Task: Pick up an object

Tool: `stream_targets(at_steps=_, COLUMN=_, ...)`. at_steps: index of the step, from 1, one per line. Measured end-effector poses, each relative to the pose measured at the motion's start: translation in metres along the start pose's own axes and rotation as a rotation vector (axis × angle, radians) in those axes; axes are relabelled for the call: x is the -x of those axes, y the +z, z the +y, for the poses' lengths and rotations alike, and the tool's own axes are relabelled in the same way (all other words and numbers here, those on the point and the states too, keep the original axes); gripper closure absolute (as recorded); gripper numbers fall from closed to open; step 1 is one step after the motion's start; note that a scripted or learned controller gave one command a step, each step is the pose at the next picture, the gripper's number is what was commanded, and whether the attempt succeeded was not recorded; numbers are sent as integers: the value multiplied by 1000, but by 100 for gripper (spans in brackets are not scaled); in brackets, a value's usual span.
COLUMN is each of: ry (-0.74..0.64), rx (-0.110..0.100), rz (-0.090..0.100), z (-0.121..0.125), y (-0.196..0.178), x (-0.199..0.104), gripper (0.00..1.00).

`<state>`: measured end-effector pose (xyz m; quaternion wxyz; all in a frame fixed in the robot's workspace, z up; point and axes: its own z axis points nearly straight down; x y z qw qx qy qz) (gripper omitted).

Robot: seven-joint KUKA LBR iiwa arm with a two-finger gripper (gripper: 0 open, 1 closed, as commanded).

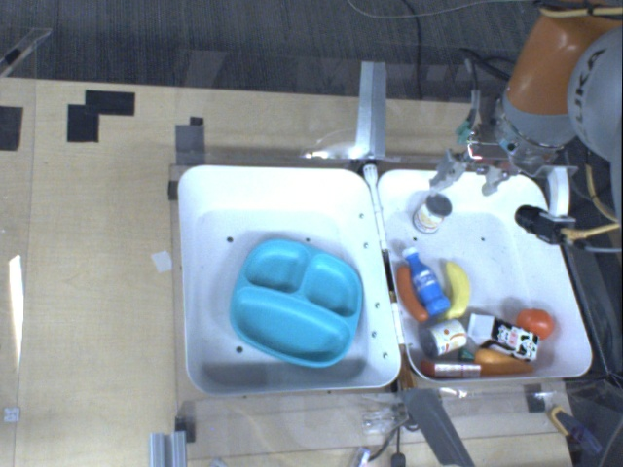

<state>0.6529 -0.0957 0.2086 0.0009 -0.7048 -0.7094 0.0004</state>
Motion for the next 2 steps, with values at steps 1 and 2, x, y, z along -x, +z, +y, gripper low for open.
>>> stream_targets(at_steps=1, ry=-5, rx=0, rz=1, z=1, y=-9, x=-2, gripper=100)
stream_targets(at_steps=2, ry=-96, rx=5, rz=-2, z=16, y=-115, x=22, gripper=100)
